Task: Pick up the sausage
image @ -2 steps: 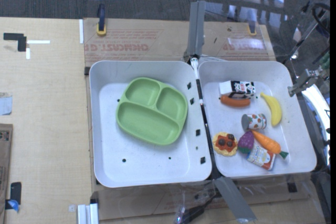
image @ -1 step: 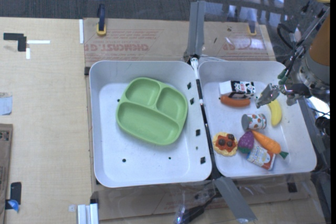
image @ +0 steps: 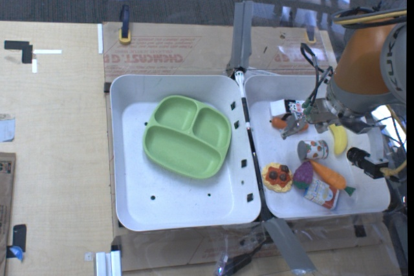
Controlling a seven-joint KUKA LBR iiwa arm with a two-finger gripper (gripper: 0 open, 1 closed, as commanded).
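- Two white bins sit side by side: left bin [image: 123, 158] holds a green divided plate [image: 187, 136].
- Gripper [image: 294, 121] pinches the sausage [image: 291, 129] near the right bin's [image: 362, 203] far-left corner.

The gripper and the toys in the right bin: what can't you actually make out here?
- Gripper: its fingers are too small and cluttered in the camera view to tell open from shut.
- Sausage: a small orange-brown piece partly hidden by the gripper; whether it is held is unclear.
- Banana: its top is covered by the arm.
- Carton: print too small to read.
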